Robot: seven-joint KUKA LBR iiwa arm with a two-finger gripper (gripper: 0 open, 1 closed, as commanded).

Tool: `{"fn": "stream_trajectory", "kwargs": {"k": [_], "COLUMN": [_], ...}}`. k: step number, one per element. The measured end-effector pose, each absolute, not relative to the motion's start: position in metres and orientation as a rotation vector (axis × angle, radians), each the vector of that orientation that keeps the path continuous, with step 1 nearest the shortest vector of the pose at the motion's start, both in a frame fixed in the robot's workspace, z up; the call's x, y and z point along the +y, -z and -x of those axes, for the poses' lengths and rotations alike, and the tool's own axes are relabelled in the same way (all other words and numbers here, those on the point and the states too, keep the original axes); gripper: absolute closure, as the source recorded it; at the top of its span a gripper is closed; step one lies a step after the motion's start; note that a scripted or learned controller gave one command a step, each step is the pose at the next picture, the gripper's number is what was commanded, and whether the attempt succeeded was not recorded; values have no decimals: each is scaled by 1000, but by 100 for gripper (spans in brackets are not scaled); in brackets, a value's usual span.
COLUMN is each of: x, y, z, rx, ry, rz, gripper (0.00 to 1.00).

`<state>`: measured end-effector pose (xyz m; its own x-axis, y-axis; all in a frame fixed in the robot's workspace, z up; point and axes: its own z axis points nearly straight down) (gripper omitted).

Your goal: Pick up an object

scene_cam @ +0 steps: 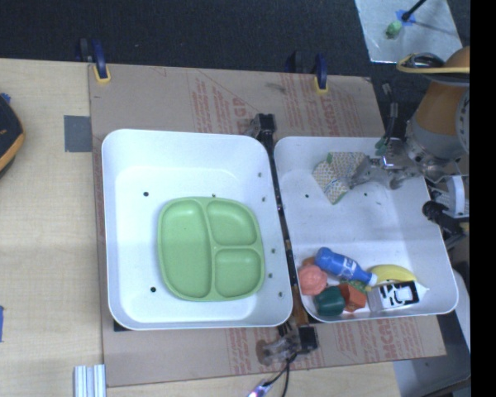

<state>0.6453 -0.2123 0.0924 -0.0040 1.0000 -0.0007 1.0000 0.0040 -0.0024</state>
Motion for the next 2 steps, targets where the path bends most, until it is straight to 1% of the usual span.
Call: {"fn": "stream_trajectory", "kwargs": {"k": [1, 2], "x": [-213, -212], "y": [-103, -92], "z": [-646, -573], "rx": [-2230, -2224], "ry": [-7, -4], "rz": [2211, 2216], "gripper": [100, 100]}}
